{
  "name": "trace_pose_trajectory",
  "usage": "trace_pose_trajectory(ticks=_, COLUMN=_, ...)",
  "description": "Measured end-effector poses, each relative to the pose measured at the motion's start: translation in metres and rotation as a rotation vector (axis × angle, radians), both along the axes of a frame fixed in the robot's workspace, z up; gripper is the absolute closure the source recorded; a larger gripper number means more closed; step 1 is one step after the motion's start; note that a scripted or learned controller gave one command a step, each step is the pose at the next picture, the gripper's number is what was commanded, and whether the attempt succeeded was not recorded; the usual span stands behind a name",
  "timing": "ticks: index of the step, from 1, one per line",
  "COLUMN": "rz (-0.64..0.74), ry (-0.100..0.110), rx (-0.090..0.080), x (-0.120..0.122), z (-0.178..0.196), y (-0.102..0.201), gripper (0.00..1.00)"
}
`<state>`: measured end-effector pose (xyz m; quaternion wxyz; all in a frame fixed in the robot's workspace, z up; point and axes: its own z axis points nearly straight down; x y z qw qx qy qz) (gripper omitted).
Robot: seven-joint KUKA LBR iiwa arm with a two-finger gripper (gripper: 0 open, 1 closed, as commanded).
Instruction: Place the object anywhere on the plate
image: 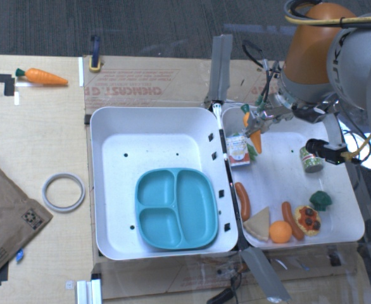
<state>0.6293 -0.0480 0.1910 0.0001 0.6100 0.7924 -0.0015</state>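
Arm [337, 49]: grey with an orange band, reaching in from 3 o'clock and hanging over the far end of the right bin.
Gripper [256, 120]: at the 11 o'clock corner of the right bin, low over the items there; whether it is apart, together or clamped on anything, I cannot tell.
Plate [176, 209]: teal, with 3 compartments, lying flat in the left bin toward its 5 o'clock side; nothing rests on it.
Left bin [109, 170]: white and shallow, holding the plate.
Right bin [280, 147]: white, touching the left bin along its 9 o'clock edge, holding the food items.
Carton [237, 149]: small white box with a red and green label, at 10 o'clock in the right bin, just beside the gripper.
Orange piece [255, 141]: carrot-like, just at 3 o'clock of the carton, directly under the gripper.
Can [311, 160]: small tin at 2 o'clock in the right bin.
Broccoli [321, 199]: green, at 4 o'clock.
Pizza slice [308, 220]: just at 6 o'clock of the broccoli.
Sausages: 1 [242, 200] along the 9 o'clock wall, 1 [291, 215] near the pizza slice.
Orange [280, 232]: round, at 6 o'clock, touching a tan wedge [258, 223].
Bench: a carrot [41, 76] at 10 o'clock and a grey ring [63, 191] at 9 o'clock, both well apart from the bins.
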Motion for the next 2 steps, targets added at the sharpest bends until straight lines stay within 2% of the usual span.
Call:
trace_pose_trajectory(ticks=1, rz=-0.121, ry=0.001, rx=0.001, x=-0.041, z=0.000, y=0.074, gripper=1.00)
trace_pose_trajectory(ticks=2, rz=0.049, ry=-0.002, rx=0.000, x=-0.034, z=0.025, y=0.046, gripper=1.00)
